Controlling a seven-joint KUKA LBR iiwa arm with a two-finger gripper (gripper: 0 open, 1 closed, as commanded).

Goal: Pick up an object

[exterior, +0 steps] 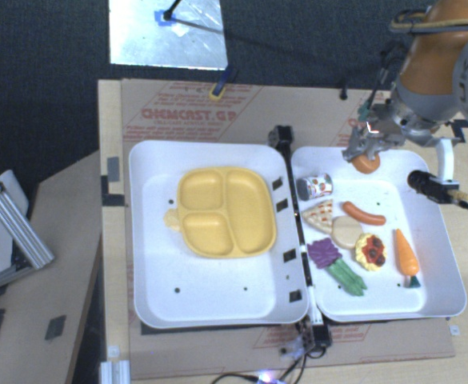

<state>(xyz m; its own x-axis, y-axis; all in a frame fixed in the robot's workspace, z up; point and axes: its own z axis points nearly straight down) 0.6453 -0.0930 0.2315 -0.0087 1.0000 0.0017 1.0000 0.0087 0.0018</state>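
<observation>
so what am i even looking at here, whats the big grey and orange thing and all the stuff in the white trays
You are looking down at a slant from one fixed camera above a workbench. The grey and orange thing is a robot arm reaching in from the right. At its end is a gripper, its two-finger hand, low over the far edge of the right bin. A small orange item sits right under it; whether it is actually gripped is not clear.

The right bin holds toy food: a small can, a pizza slice, a sausage, a carrot, purple grapes and a green vegetable. The left bin holds a yellow divided plate.
</observation>
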